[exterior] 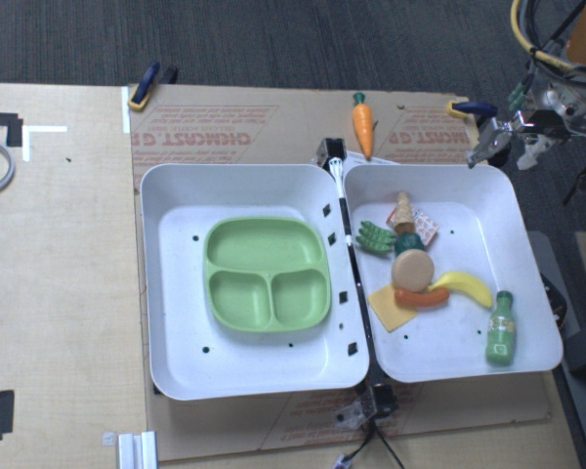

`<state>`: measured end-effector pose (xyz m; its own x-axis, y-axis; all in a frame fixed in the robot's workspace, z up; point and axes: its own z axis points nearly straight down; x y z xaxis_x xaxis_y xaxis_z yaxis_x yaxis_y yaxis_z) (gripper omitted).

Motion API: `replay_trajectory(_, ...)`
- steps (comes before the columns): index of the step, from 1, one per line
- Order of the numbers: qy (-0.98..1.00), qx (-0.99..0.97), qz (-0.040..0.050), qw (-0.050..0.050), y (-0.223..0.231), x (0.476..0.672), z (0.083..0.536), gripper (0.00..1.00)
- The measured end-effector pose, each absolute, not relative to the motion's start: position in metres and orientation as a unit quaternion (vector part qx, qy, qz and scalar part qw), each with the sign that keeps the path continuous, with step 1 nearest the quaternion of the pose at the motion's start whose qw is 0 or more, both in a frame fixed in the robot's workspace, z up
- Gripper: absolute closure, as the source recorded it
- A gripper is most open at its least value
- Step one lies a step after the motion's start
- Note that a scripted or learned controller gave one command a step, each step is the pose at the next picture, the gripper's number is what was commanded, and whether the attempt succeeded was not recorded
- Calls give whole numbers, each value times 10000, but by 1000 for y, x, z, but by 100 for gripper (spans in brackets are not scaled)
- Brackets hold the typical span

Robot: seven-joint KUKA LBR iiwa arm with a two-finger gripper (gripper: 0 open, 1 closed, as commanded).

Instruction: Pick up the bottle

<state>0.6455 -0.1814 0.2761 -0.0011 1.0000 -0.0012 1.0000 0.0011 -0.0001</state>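
Bottle (501, 329): green, lying lower right of right bin (527, 225), just past banana (465, 286).
Gripper (499, 141): upper right of frame, beyond bin's rim; finger state unclear, nothing visibly held.
Left bin (166, 291): green divided plate (268, 276).

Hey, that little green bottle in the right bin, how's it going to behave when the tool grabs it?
The bottle lies on its side near the bin's corner, so a nudge may roll it against the wall. It looks like a small, smooth plastic toy: probably light and stiff, but possibly slippery. Its round body may squirt out unless gripped squarely across the middle.
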Motion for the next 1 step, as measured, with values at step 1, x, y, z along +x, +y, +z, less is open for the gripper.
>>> replay_trajectory(1, 7085, 7057, -7, 16, -182, 646, 286, 100)
